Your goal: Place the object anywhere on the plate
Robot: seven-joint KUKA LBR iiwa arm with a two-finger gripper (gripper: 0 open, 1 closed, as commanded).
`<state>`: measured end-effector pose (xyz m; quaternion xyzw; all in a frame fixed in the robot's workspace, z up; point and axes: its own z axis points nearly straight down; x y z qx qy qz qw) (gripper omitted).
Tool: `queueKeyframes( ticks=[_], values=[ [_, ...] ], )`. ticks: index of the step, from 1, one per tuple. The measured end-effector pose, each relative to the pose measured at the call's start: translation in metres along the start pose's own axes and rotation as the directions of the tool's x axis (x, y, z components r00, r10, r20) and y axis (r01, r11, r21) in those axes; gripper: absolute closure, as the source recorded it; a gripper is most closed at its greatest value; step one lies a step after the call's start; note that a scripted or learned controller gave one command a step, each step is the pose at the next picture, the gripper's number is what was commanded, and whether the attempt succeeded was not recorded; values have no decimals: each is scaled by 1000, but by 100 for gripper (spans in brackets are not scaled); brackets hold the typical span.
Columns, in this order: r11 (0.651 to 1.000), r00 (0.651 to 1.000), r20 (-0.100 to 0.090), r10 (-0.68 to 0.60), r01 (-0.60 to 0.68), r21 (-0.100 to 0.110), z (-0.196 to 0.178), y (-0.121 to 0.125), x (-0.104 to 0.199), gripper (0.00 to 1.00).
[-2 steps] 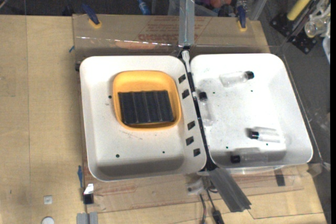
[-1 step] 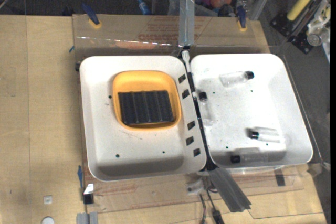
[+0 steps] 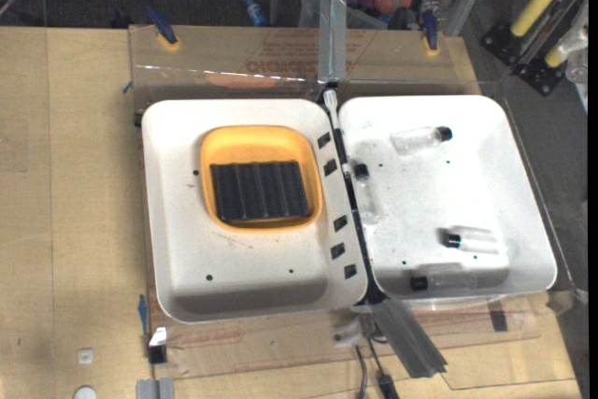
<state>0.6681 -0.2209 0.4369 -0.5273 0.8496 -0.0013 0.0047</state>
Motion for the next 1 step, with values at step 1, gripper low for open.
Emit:
queueKeyframes(
  ticks=[1],
  values=[
    [998,998,0,-66,66,-1,0,0,0,100]
  ],
)
